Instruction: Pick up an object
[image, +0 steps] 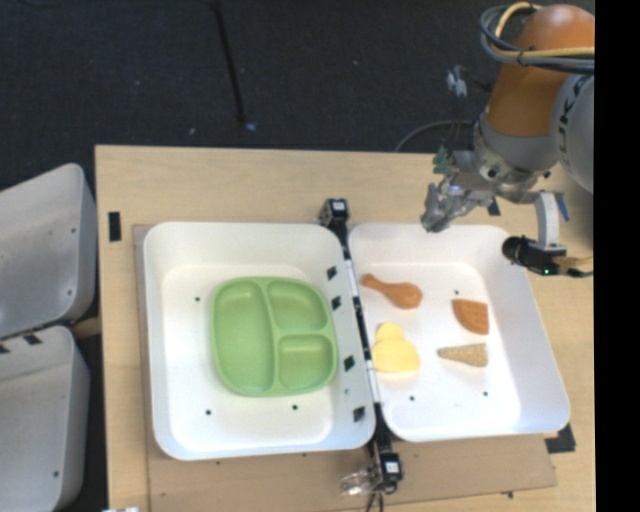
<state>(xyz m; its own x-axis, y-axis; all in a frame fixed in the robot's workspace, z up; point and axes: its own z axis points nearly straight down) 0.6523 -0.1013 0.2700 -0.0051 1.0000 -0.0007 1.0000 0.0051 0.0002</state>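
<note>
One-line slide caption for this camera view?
Gripper hovers over the right white bin's far edge; green divided plastic tray lies in the left white bin.

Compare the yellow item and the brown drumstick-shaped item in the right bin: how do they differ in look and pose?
The yellow item is pale yellow and rounded, almost blob-like; the drumstick-shaped item is orange-brown, with a thin handle widening to a bulb. The yellow item sits against the divider side of the right bin; the drumstick-shaped item lies farther back, slanted. Both rest flat on the bin floor, untouched by the claw.
</note>
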